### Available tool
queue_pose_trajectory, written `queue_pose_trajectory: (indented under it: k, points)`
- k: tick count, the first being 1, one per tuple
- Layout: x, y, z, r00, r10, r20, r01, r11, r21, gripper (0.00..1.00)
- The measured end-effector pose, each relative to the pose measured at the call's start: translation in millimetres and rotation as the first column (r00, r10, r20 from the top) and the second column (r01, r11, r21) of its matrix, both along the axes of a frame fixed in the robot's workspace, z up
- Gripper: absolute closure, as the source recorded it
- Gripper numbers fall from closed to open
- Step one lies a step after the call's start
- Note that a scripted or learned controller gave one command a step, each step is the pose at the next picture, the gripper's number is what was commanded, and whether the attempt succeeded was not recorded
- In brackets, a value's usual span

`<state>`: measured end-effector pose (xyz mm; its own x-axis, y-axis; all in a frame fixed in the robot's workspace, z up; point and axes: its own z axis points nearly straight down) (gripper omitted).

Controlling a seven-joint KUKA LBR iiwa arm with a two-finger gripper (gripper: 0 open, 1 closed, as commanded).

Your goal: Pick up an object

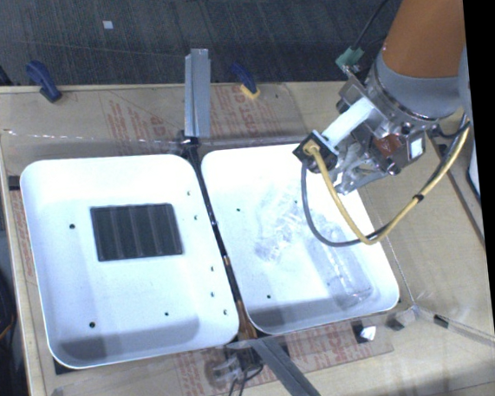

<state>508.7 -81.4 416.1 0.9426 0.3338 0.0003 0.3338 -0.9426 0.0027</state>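
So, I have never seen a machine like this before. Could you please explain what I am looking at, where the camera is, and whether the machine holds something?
One camera looks down at a slant on a wooden bench. On it sit two shallow white bins side by side. The left bin holds a dark ribbed rectangular pad. The right bin holds clear, see-through items that are hard to make out: a crumpled clear piece near its middle and what looks like a clear plastic bottle lying toward its right side.

The machine is a robot arm, grey and orange, reaching in from the right. At its end is the gripper, with cables looping below it. It hangs over the right bin's upper right part. I see nothing held between its fingers, and the picture is too unclear to say more about them.

Blue clamps fix the bench's far edge.
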Motion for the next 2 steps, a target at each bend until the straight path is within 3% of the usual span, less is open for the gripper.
queue_pose_trajectory:
  k: [1, 2]
  points:
    - [-1.3, 54.3, 26.6, 0.992, -0.129, 0.007, 0.129, 0.992, 0.000, 1.00]
    - [-1.2, 54.6, 26.6, 0.992, -0.129, 0.007, 0.129, 0.992, 0.000, 0.00]
